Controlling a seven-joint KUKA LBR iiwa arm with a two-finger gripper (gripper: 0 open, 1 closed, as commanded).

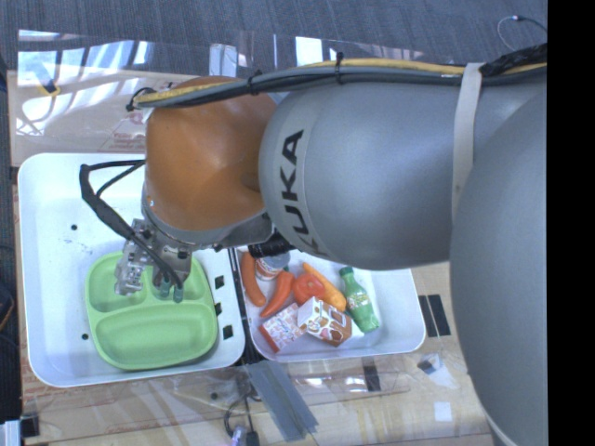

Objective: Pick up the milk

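Observation:
Two small printed cartons lie side by side at the front of the right bin. One is white with red edges; the other has red and orange print. The print is too small to tell which one is the milk. My gripper hangs over the left bin, low above the back compartments of a green divided plate. Its fingers stand apart and open, with nothing between them. The gripper is well left of the cartons and apart from them.
The right bin also holds orange carrots, a green bottle and a small jar partly under the arm. The big grey arm and its orange band cover the back of both bins. A black cable loops over the left bin.

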